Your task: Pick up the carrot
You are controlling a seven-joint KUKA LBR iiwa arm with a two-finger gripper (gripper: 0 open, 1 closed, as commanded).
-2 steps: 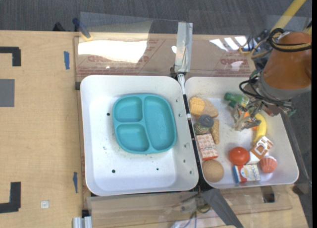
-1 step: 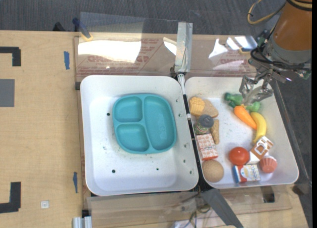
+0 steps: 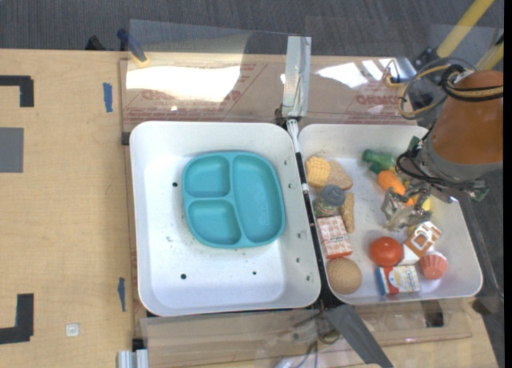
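Note:
The carrot (image 3: 389, 180) is orange with a green top (image 3: 376, 157) and lies in the right bin (image 3: 468, 278), near its upper middle. My gripper (image 3: 402, 208) hangs low over the bin just below and to the right of the carrot's orange end, close to it or touching it. The grey wrist and its orange band (image 3: 474, 122) come in from the right and hide the bin's upper right part. Whether anything sits in the gripper is hidden by clutter and cables.
The right bin also holds a corn cob (image 3: 318, 170), a grey-blue item (image 3: 332, 196), a red-white packet (image 3: 333, 236), a tan round item (image 3: 345, 274), a tomato (image 3: 386, 250), a small carton (image 3: 400, 280) and an orange-white box (image 3: 423, 237). A teal divided plate (image 3: 234, 198) lies in the left bin (image 3: 152, 278).

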